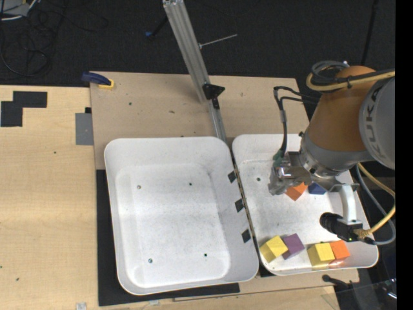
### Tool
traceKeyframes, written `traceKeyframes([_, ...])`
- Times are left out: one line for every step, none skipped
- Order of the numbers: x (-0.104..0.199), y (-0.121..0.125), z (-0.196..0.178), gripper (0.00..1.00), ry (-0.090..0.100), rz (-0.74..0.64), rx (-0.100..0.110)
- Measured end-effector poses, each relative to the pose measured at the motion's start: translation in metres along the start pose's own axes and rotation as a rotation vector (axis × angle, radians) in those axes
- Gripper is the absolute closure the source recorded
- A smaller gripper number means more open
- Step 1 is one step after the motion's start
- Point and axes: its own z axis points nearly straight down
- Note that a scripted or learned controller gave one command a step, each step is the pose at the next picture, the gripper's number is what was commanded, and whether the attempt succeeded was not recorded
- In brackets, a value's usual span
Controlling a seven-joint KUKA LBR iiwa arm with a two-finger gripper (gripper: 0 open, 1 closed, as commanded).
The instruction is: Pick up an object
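Note:
My gripper (281,179) hangs low over the middle of the right bin (257,148), below the grey and orange arm (342,118). A small orange block (296,191) lies right against the gripper's lower right side; whether it is held cannot be seen. A blue piece (317,188) peeks out from under the wrist just to the right of it. Along the bin's near edge lie a yellow block (273,247), a purple block (293,243), a second yellow block (320,254) and a second orange block (340,250).
The left bin (116,173) sits beside the right one, with black clips (237,205) along their shared edge. A slanted aluminium bar (190,50) rises behind the bins. Cables (282,118) hang from the arm over the right bin's back.

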Motion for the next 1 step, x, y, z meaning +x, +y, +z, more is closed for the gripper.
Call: traceKeyframes([0.0527,0.0039,0.0093,1.00,0.000,0.001,0.004])
